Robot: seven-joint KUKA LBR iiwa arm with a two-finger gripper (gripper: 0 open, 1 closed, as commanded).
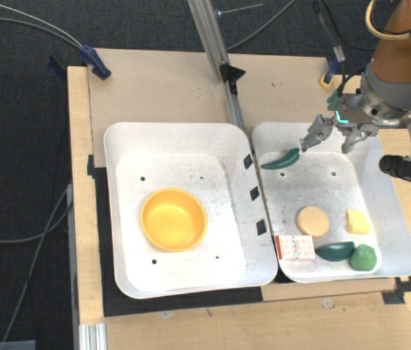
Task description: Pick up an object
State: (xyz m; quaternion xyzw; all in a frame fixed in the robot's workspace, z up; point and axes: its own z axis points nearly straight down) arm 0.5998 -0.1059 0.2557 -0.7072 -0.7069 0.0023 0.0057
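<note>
Camera view showed the end effector (pixel 333 135) spread open, one finger touching a curved, glossy dark-green pepper-shaped piece (pixel 281 160).

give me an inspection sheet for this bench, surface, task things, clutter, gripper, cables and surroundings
Surface: wooden bench bearing left bin and right bin.
Job's things: yellow bowl in left bin; tan disc, yellow block, red-and-white packet, dark green piece, green lump in right bin.
Clutter: nothing seen.
Grippers: gripper open; teal curved piece at its left finger, hold unclear.
Cables: grey cables on floor.
Surroundings: dark carpet, metal pole.
</note>
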